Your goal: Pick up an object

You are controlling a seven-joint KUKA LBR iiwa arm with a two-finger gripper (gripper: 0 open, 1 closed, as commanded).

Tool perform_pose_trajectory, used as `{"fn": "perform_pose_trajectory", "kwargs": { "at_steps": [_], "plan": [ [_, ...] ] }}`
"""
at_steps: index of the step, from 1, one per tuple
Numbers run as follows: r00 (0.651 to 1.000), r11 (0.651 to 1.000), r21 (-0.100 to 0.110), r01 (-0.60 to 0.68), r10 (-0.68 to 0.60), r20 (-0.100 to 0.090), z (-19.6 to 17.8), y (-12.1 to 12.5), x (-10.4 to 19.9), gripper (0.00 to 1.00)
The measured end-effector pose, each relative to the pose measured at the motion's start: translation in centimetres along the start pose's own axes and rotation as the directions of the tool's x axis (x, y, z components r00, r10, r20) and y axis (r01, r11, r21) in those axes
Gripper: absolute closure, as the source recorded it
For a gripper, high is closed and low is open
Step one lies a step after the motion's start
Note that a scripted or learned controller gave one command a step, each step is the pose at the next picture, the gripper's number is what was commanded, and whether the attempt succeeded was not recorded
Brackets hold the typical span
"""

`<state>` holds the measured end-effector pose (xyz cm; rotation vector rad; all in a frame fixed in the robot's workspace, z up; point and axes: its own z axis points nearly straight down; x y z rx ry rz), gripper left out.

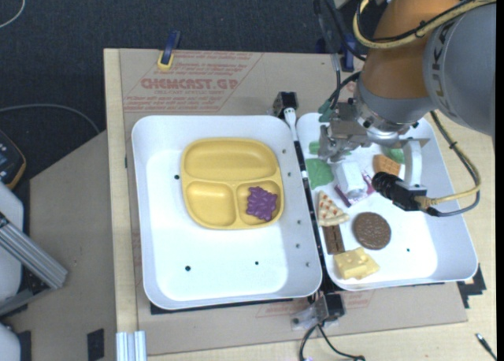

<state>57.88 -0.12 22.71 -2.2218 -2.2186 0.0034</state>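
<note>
Claw (339, 149) is low over the upper left part of the right bin (459, 251), under the grey and orange wrist. Cannot tell if the claw is apart or together, and nothing is visibly clamped in it.

- Green flat piece (318, 172): just below the claw, against the bin's left wall.
- White and pink item (352, 184): just below the claw and slightly right of it, near it. Too small to name.
- Orange-brown piece (386, 165): right of the claw, partly hidden by robot parts.
- Toy pizza slice (331, 209): below the claw, beyond the green piece.
- Brown chocolate bar (335, 238): further below, touching the pizza slice's lower end.
- Round brown cookie (371, 230): below and right of the claw, beside the bar.
- Yellow cheese wedge (355, 263): farthest below the claw, near the bin's lower rim.

Left bin (150, 194) is well left of the claw and holds a yellow divided plate (231, 164). Purple grapes (262, 202) sit in the plate's lower right compartment.

Both bins rest on a brown surface (197, 83). A yellow clamp (166, 57) is at its upper left edge.
</note>
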Motion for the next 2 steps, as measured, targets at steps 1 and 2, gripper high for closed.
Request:
{"fn": "perform_pose_trajectory", "kwargs": {
  "at_steps": [1,2],
  "plan": [
    [1.000,1.000,0.001,0.002,-0.002,-0.001,0.3,-1.3,1.1,1.00],
    [1.000,1.000,-0.006,0.003,-0.003,0.000,-0.4,0.5,0.7,1.00]
  ]
}}
